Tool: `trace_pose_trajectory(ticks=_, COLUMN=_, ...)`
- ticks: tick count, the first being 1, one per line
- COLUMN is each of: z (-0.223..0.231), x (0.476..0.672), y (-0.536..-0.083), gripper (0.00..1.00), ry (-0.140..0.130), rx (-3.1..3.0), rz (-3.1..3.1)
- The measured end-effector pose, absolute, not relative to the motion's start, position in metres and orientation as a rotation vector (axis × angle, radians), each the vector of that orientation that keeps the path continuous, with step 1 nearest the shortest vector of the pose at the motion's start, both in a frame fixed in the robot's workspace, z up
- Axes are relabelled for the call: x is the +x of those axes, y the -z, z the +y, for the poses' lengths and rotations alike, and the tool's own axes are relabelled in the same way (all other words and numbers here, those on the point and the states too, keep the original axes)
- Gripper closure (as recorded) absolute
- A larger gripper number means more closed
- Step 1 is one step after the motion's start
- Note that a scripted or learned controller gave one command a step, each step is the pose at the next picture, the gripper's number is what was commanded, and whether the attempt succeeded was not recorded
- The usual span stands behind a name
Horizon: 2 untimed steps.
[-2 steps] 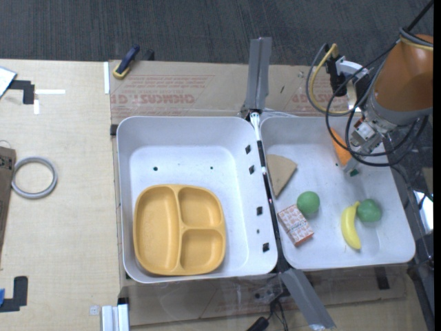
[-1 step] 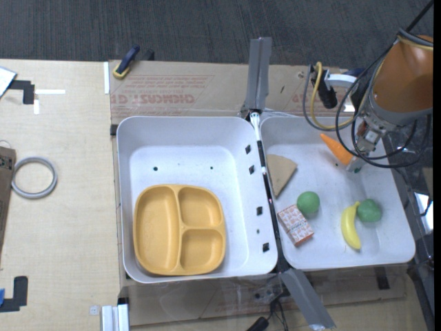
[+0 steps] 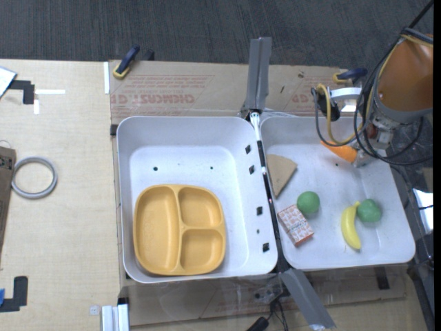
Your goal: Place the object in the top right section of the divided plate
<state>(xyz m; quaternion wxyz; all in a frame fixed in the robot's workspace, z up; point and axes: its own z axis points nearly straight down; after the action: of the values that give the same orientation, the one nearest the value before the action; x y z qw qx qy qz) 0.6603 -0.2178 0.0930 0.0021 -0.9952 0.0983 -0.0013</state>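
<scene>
Two shallow white bins sit side by side on the counter (image 3: 62,254). The left bin (image 3: 134,143) holds the divided plate (image 3: 180,229), a yellow plate with one large section on its left and two smaller sections stacked on its right. All positions below are given relative to this plate.

The plate's top right section (image 3: 200,207) shows only bare yellow surface. The right bin (image 3: 396,250) lies to the right of the plate, beyond the divider between the bins. It contains:

- a tan wedge-shaped piece (image 3: 280,172), up and to the right of the plate, close to the divider;
- a green ball (image 3: 308,203), further right, at about the height of the plate's upper edge;
- a small red and white box (image 3: 295,225), just below the green ball;
- a banana (image 3: 351,227), further right again;
- a second green object (image 3: 369,211), touching or just beside the upper end of the banana.

The arm (image 3: 406,74) is well to the upper right of the plate, over the far corner of the right bin. The tool (image 3: 355,156) is at the end of the arm, beside an orange piece (image 3: 346,152) at its tip. Whether the tool is released or clenched cannot be told, and whether the orange piece is grasped cannot be told.

A roll of tape (image 3: 31,177) lies on the counter to the left of the plate, outside the bins.
</scene>
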Motion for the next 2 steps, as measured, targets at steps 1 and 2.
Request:
trace_pose_trajectory(ticks=1, z=-0.2147, x=0.6621, y=-0.1038, gripper=1.00, ry=0.010, rx=-3.120, rz=0.303)
trace_pose_trajectory(ticks=2, z=-0.2108, x=0.6636, y=-0.1135, gripper=1.00, ry=0.014, rx=-3.117, rz=0.297)
